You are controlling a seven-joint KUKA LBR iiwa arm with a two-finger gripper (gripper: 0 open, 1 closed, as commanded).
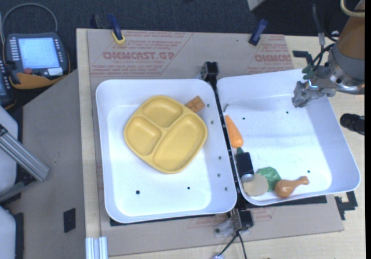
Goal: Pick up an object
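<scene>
a toy chicken leg [291, 185] lies at the front of the right bin [324, 136], the spot nearest the camera. it is far from the gripper [302, 97], down toward the front edge. just beside it sit a green leafy toy [270, 174] and a pale round piece [255, 185], and these two touch. a small black block [244, 164] lies next to them, against the wall between the two bins. an orange carrot [233, 131] lies a bit further back along that same wall, closer to the gripper but still well apart from it.

the arm [351, 49] comes in from the right and hangs over the back corner of the right bin. the gripper points down and a little toward the middle of the bin. i cannot tell how far it is open, and i see nothing in it. the white floor under it is bare, so no toy sits right below it.

across the wall from the gripper is the left bin [116, 182]. a yellow plate [166, 134] with three parts lies in it. a small brown block [195, 104] peeks out at the plate's back edge, touching it. far off past the left bin, a screen pad [36, 55] rests off the bench.
</scene>
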